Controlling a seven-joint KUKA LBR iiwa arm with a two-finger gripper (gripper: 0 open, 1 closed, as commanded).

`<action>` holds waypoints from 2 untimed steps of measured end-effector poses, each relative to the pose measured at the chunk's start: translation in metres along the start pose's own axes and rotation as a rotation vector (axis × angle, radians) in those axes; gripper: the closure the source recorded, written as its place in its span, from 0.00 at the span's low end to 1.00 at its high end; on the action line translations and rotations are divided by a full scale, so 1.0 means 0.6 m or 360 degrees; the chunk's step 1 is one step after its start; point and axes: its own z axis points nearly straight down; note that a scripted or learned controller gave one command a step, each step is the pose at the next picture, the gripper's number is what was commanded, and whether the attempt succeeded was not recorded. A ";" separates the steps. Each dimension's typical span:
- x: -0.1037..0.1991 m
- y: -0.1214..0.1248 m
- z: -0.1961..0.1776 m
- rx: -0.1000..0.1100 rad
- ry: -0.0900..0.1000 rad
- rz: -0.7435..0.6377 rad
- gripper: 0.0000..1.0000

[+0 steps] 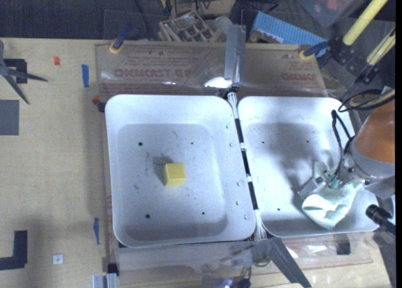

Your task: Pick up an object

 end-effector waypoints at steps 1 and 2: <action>-0.034 -0.037 -0.024 0.0010 0.0037 0.0922 0.00; -0.030 -0.037 -0.002 0.0007 0.0028 0.0546 0.00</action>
